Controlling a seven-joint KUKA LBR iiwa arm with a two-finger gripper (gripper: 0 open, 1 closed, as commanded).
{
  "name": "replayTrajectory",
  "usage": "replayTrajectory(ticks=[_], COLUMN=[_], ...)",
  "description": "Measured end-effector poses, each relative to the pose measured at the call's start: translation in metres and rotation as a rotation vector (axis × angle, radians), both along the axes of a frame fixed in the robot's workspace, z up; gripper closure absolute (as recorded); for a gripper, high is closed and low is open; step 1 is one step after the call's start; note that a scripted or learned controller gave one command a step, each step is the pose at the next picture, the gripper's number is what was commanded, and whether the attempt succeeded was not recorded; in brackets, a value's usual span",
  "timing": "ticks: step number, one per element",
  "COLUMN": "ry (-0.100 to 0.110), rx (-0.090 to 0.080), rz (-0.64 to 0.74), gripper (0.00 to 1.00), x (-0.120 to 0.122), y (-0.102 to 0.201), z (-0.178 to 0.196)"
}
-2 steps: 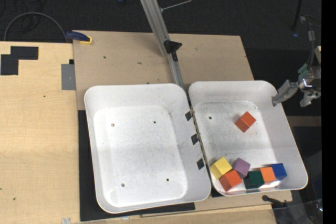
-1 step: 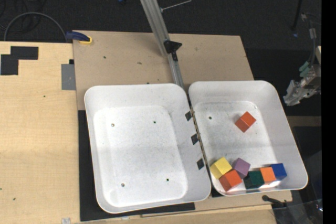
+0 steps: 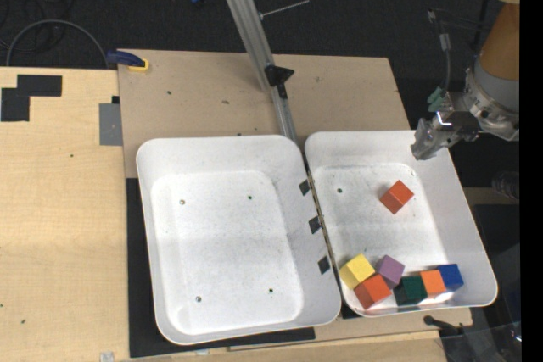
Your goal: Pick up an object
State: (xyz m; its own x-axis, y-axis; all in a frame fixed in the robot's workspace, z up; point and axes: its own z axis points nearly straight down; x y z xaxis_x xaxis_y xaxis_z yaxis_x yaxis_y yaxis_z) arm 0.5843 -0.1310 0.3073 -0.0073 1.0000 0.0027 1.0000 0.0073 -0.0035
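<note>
Camera view, looking down the bench [image 3: 254, 97], and the two white bins sit side by side on it: the left bin [image 3: 225, 237] bare inside, the right bin [image 3: 399, 225] carrying all the cargo. A slanted aluminium rail [image 3: 250, 30] runs down from the top to the seam between them, probably a fixed brace and not part of the play.

Over at the right, the grey arm [image 3: 501, 55] with its orange band hangs above the right bin's far corner, the gripper [image 3: 428, 140] poised at the rim, well apart from every block. Whether the jaws are open or shut I cannot tell from this angle; nothing shows between them.

Now the targets. One red block [image 3: 396, 197] lies alone, tilted, in the middle of the right bin, and I'd call it the easiest grab since it has free space on all sides. The rest huddle against the near edge: yellow block [image 3: 358, 269], purple block [image 3: 390, 269], a second red block [image 3: 372, 291], green block [image 3: 411, 290], orange block [image 3: 433, 281], blue block [image 3: 450, 275], touching one another, which would crowd any finger approach.

No labels or writing readable anywhere.
</note>
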Motion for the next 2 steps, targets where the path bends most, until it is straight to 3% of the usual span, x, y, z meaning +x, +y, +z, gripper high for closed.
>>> replayTrajectory(ticks=[1,2], ry=[-0.011,0.001], rx=[-0.005,0.000], rz=[-0.003,0.001], gripper=[1.00,1.00], x=[-0.002,0.010], y=[-0.021,0.084], z=[0.120,0.087])
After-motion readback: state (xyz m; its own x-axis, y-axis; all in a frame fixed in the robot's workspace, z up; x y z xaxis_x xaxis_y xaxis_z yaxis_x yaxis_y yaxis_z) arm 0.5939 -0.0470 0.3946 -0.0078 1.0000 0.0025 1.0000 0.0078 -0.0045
